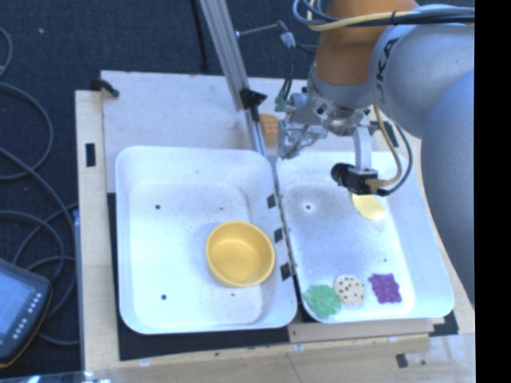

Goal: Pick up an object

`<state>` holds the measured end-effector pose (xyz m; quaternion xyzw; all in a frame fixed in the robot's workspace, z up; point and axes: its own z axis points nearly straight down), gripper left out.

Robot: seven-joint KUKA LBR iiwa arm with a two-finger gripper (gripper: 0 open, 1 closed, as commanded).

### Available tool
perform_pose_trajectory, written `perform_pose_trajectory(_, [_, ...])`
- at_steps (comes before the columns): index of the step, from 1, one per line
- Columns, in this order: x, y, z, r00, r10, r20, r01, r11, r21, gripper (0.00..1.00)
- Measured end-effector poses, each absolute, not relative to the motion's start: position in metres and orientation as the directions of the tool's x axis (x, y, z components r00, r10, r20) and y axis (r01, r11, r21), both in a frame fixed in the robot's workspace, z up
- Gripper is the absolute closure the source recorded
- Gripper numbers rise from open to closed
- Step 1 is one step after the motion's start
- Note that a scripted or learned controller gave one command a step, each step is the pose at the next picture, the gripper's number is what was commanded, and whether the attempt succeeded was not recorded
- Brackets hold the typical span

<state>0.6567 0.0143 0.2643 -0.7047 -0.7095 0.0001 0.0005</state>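
A robotics lab: loose cables (24,174), aluminium camera mast (227,54), plywood bench (192,365).

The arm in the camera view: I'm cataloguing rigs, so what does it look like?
The robot arm has smooth, rounded grey casings with an orange band above the wrist. Grey cables loop over that band, and thin wires trail past a small black fitting. The metallic two-finger gripper hangs below.

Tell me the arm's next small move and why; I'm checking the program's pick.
Probably lower the gripper into the right bin toward the yellow piece, the nearest object; it sits above the bin's far left corner, holding nothing visible.
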Motion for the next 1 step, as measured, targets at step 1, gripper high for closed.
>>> perform_pose_trajectory(1, [0.6495,0.0672,0.2689,-0.007,1.000,0.002,1.000,0.007,-0.001,1.00])
